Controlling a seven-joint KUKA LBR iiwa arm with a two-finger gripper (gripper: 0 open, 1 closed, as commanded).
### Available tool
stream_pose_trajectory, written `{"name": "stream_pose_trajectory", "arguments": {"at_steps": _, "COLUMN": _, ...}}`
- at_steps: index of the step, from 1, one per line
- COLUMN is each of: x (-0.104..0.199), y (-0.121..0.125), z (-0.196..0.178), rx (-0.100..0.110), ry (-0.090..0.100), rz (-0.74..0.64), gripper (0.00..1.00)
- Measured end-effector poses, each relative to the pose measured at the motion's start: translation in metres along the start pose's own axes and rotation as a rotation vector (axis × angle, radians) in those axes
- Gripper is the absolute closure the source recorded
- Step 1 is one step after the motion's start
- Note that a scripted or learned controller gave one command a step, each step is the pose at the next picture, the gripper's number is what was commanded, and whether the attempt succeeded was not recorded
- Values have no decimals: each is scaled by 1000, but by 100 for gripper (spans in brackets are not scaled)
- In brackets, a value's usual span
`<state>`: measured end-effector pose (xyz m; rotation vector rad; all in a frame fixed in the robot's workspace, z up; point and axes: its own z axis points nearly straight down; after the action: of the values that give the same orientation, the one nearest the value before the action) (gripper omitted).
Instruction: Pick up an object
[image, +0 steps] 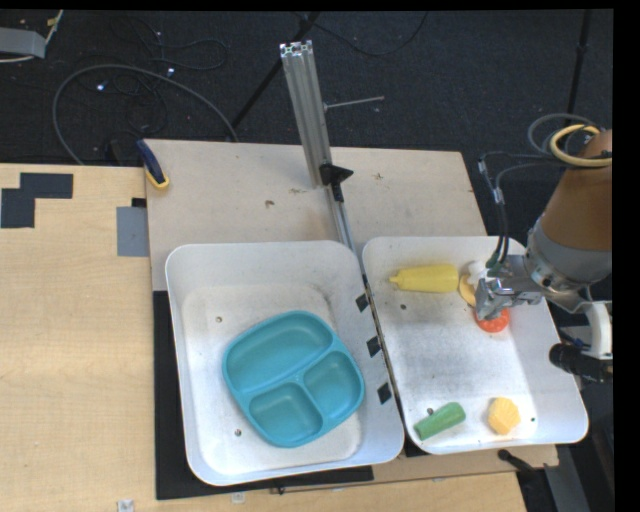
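Nearest the camera: green cylinder piece (439, 421) and small yellow-orange lump (504, 415), both near the front edge of the right bin (455, 350), cylinder left of the lump, apart from each other. Green piece's long axis runs roughly left-right, tilted up slightly to the right.

Gripper (490, 297) sits low over the right bin's back-right area, above or touching a red-orange round object (492, 321) that pokes out just below it. Whether the gripper is apart, together or clamped on anything: cannot tell, metal parts blur together. Contact with the red object also unclear. A bit of yellow (467, 290) shows just left of the gripper, partly hidden.

Yellow corn-like object (425, 279) lies near the right bin's back edge, just left of the gripper, long axis left-right, narrower end toward the left.

Left bin (200, 290) holds a teal divided plate (292, 377), three compartments, sitting toward the front-centre, turned at an angle.

Arm (580, 215) grey with orange section, at the right edge of the table (230, 190). Both bins rest on a light board; black clips (372, 345) along the seam between bins. Aluminium post (308, 110) rises behind the bins. Wood-tone surface (70, 340) at the left with grey and dark patches. Dark floor with cables (100, 90) behind.
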<state>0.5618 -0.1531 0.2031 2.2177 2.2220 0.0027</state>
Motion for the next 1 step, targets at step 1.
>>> {"name": "stream_pose_trajectory", "arguments": {"at_steps": 1, "x": -1, "y": 1, "z": -21, "rx": 2, "ry": 0, "rz": 0, "gripper": 100}}
